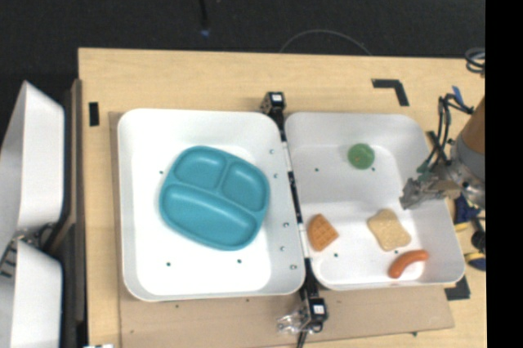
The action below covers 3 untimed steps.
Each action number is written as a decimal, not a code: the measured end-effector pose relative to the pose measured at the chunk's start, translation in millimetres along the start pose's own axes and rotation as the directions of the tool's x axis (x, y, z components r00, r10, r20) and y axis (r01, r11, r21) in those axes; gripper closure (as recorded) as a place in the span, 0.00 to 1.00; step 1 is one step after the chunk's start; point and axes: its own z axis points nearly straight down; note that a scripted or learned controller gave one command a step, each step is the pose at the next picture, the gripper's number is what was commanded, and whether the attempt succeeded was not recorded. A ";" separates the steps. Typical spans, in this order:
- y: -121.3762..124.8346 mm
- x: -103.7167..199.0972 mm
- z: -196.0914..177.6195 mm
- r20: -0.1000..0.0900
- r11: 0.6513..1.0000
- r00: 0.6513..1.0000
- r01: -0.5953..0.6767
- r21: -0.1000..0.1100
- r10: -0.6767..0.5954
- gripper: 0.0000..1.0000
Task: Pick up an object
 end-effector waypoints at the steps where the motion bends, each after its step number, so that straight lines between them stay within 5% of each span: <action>1: -2.9 -2.5 -45.0 0.000 1.000 1.000 0.000 0.001 0.000 1.00; 2: -0.7 -3.9 -99.4 0.001 1.000 1.000 0.001 -0.001 -0.001 1.00; 3: 16.8 38.8 -100.8 -0.002 1.000 1.000 0.004 0.003 -0.004 1.00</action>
